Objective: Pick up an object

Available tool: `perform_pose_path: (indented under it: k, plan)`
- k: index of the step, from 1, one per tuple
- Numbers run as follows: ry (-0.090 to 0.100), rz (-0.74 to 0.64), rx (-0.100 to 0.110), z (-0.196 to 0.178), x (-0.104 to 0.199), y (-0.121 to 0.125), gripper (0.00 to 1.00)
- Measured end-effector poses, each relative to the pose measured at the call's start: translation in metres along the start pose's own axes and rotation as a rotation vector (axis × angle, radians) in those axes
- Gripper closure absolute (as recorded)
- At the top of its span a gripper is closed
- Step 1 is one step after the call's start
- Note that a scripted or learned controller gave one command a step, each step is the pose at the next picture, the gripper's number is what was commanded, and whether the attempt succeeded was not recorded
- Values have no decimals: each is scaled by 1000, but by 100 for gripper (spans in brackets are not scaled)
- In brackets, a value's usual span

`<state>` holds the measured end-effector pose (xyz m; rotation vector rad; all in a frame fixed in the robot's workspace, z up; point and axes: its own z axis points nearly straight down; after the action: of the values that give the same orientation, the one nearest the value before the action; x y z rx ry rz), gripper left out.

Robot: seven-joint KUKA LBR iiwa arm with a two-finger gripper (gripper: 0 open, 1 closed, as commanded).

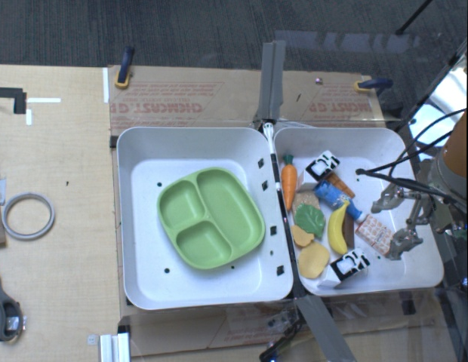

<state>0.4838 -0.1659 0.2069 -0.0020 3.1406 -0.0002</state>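
The only lettering stands in red on the two cardboard sheets (245, 100) lying under the bins at the far side of the bench (53, 164), seen upside down and too blurred to read with certainty (the left line may say "CHEMICAL").

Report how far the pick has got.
Done: the gripper is already over the right bin, at its right side. In hand: nothing sits between the jaws, which stand apart. Left: the banana, carrot and other toys lie untouched in the bin's left half, so closing on one and lifting it are still to do. The green tray sits in the left bin.
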Motion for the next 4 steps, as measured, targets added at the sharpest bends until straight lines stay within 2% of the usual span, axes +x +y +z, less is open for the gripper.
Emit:
perform_pose_path:
  k: [1, 2, 3, 4]
  plan:
    - [-2, -245, 0, 115, -62, -7, 0]
    - [-6, -249, 1, 105, -64, -5, 100]
    - [-3, -420, -1, 19, -56, 37, 100]
    - [-1, -756, -2, 15, -17, 84, 100]
